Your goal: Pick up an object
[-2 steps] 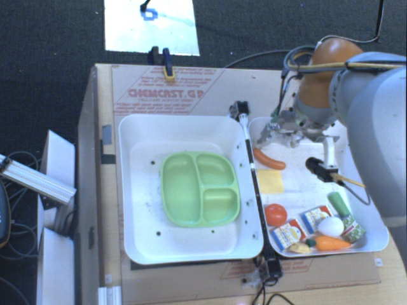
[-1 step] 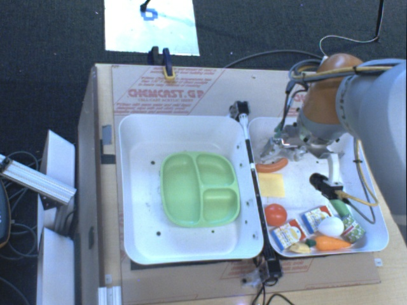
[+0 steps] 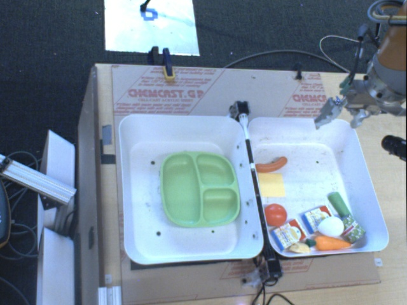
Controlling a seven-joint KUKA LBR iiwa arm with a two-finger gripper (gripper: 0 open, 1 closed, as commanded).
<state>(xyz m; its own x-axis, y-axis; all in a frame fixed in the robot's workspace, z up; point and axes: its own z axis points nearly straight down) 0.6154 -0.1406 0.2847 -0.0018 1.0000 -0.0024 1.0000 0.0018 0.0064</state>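
Observation:
The right bin point(image 3: 356, 146) holds several toy foods. A red sausage point(image 3: 271, 164) lies near its left wall, with a yellow cheese slice point(image 3: 271, 185) and a red tomato point(image 3: 275, 214) below it. In the front right corner cluster two small cartons point(image 3: 315, 219), a white egg point(image 3: 331, 226), an orange carrot point(image 3: 332, 243) and a green cucumber point(image 3: 338, 203). My gripper point(image 3: 342, 114) hangs above the bin's far right rim, open, with nothing between its fingers. It is well apart from all the foods.
The left bin point(image 3: 140, 170) holds a green divided plate point(image 3: 200, 189). A black clamp strip point(image 3: 249, 164) runs between the two bins. A cable point(image 3: 280, 54) loops across the board behind the bins. The middle of the right bin is bare floor.

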